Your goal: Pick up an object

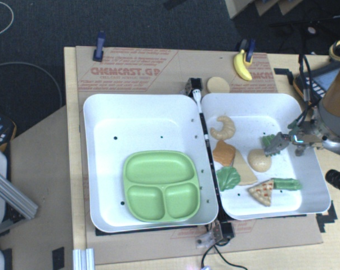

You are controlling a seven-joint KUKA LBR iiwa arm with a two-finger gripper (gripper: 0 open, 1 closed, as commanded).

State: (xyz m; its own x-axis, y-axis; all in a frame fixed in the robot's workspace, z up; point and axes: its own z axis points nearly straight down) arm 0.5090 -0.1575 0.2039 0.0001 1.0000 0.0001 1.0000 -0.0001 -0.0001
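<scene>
Right bin, gripper over blurred food.

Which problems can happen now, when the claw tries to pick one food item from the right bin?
The claw sits low beside the beige round piece, which looks smooth and may slip away. The leaf, brown piece and pizza slice lie crowded together, so a neighbour could get nudged or caught too.

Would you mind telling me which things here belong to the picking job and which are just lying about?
Job: the grey two-finger hand; in the right white bin, tan croissant, orange bread chunk, pale round roll, green leaf, pizza slice.

Lying about: green divided plate, yellow banana, pale disc.
</scene>
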